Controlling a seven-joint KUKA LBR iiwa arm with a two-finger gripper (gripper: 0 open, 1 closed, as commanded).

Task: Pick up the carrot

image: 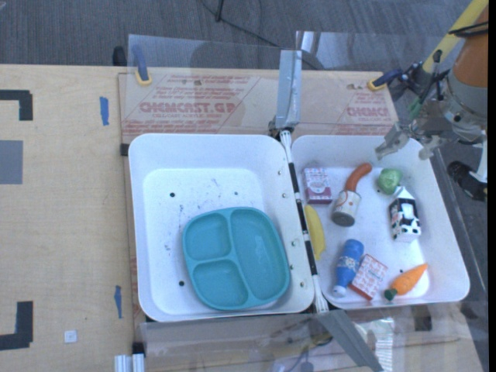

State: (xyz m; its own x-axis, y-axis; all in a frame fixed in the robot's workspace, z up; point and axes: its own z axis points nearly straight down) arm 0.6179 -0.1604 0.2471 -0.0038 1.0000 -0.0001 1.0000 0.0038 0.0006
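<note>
While poised above the bench, as follows:

Gripper (407,139): hanging over the right bin's far edge, at about 1 o'clock from that bin's middle; two grey fingers spread apart, nothing between them, released.

Arm (471,84): grey with an orange band, reaching in from 3 o'clock, upper right.

Carrot (408,280): lying in the right bin (453,273) near its front right corner, at about 5 o'clock from the bin's middle; orange body, green tip pointing toward 8 o'clock; well apart from the gripper.

Juice carton (369,276): red and white, just beside the carrot at its 9 o'clock.

Blue bottle (347,265): lying tilted, touching or nearly touching the carton's left side.

Cow carton (404,215): black and white, at 12 o'clock from the carrot, near the bin's right wall.

Green ball (389,180): just above the cow carton, at 6 o'clock from the gripper.

Sausage (357,176): curved, orange-red, at 9 o'clock from the green ball.

Can (346,207): tipped on its side, just below the sausage.

Pink packet (316,184): near the bin's far left corner.

Banana (314,229): yellow, lying along the right bin's left wall.

Left bin (155,169): holding a teal divided plate (235,258) toward 5 o'clock of its floor.

Bench (54,208): pale wood, with blue tape marks at 9 o'clock.
</note>
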